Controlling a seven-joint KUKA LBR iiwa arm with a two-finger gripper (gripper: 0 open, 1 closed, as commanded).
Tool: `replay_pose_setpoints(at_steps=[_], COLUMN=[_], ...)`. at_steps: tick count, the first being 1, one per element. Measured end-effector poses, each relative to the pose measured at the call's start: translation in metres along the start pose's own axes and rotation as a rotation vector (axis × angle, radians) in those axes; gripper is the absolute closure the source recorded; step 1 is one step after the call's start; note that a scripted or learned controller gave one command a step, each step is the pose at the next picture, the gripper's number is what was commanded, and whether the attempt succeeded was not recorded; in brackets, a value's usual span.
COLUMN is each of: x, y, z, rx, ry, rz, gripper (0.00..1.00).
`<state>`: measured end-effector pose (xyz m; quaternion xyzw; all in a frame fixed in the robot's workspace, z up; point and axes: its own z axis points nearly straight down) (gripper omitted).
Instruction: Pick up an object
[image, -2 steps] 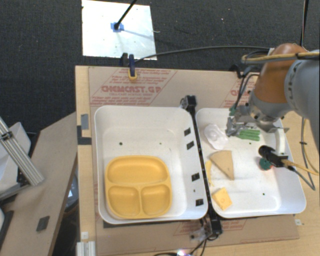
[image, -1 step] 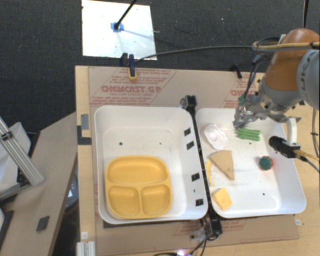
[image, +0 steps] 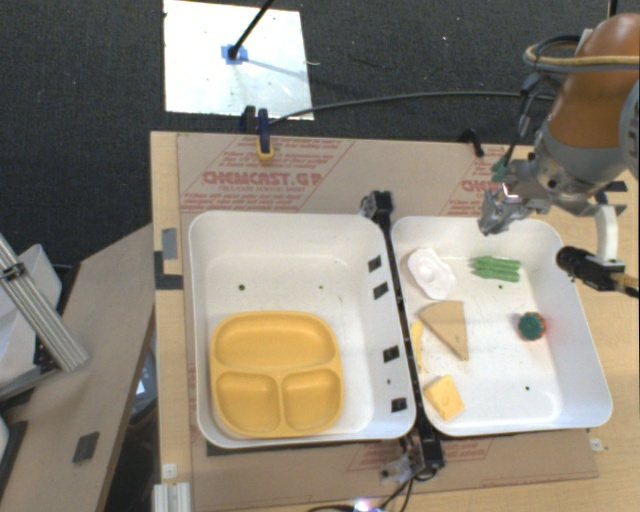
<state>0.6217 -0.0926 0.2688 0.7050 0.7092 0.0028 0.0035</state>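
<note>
Hovering beside green beans (image: 496, 267) — jaws' state unclear — white piece (image: 431, 272), tan wedge (image: 446, 327) near.

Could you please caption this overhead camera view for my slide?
Gripper above the right bin's far edge, near a green item; yellow tray sits left.

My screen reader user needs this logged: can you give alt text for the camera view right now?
The arm's pincer hovers over the right bin's far edge, near a green object; the bin also holds a white piece, two yellow wedges and a small red-green ball. The left bin holds a yellow divided tray.
</note>
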Motion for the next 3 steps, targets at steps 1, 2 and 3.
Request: replay_pose_setpoints(at_steps=[1, 2, 3], x=[0.051, 0.093, 0.148], y=[-0.009, -0.024, -0.038], z=[-0.002, 0.007, 0.028], rx=[0.007, 0.008, 0.010], ry=[0.003, 0.002, 0.003], rz=[-0.003, -0.003, -0.004], gripper=[1.00, 1.00, 1.00])
